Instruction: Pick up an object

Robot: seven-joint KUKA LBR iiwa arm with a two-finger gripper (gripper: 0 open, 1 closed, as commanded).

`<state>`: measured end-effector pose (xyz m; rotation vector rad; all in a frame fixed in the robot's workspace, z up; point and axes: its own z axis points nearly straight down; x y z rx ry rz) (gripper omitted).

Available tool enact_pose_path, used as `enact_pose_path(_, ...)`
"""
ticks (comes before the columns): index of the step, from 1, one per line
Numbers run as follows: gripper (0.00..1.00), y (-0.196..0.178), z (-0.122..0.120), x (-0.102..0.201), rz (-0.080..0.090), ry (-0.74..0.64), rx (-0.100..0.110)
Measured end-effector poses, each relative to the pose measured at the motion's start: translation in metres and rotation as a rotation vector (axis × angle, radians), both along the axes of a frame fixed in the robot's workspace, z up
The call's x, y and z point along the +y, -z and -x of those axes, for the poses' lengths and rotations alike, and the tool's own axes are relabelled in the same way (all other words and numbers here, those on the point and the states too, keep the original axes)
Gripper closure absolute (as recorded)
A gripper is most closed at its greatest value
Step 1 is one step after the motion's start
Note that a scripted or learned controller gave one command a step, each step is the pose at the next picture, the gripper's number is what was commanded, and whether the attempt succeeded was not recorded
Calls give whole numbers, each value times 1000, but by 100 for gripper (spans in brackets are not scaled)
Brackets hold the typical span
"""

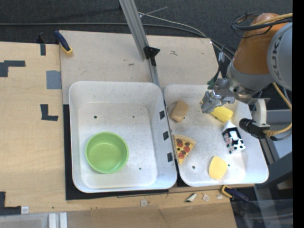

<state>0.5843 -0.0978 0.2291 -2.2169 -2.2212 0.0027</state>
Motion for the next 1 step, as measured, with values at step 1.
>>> enact_pose_path(1,0,54,-9,4,1,0,5)
